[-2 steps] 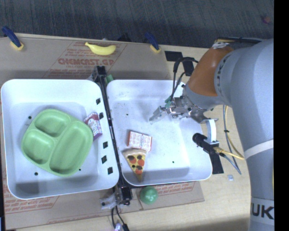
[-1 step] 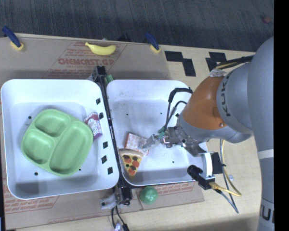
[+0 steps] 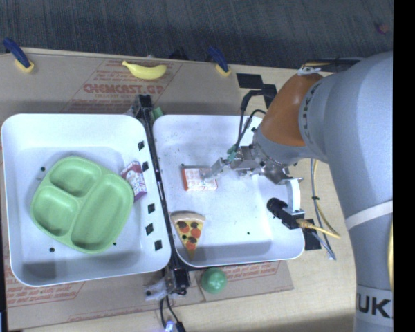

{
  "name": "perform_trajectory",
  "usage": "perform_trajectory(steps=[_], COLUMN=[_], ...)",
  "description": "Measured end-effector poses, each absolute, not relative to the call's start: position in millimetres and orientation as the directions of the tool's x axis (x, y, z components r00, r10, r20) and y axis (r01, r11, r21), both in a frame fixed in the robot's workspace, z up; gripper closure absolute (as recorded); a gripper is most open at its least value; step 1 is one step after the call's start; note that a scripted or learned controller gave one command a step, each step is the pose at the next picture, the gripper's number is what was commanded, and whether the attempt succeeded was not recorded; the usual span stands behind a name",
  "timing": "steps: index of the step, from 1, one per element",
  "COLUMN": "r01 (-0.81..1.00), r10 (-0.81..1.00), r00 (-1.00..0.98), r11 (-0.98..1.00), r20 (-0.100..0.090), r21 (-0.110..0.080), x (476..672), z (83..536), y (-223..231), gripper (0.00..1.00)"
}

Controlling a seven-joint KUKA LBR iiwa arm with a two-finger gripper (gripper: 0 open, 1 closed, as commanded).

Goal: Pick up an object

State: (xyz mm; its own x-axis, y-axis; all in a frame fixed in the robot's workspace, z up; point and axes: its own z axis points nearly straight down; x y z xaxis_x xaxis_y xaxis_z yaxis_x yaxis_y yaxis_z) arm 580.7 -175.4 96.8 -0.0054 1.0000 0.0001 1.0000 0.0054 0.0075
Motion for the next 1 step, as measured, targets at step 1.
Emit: perform_trajectory(steps=[1], r01=[1.0], r10=[1.0], r00=[-0.009], r11=[0.009], r20=[0.004], r21=[0.007], x=[581.5], z=[107.4], y=[-173.4], gripper=[1.0])
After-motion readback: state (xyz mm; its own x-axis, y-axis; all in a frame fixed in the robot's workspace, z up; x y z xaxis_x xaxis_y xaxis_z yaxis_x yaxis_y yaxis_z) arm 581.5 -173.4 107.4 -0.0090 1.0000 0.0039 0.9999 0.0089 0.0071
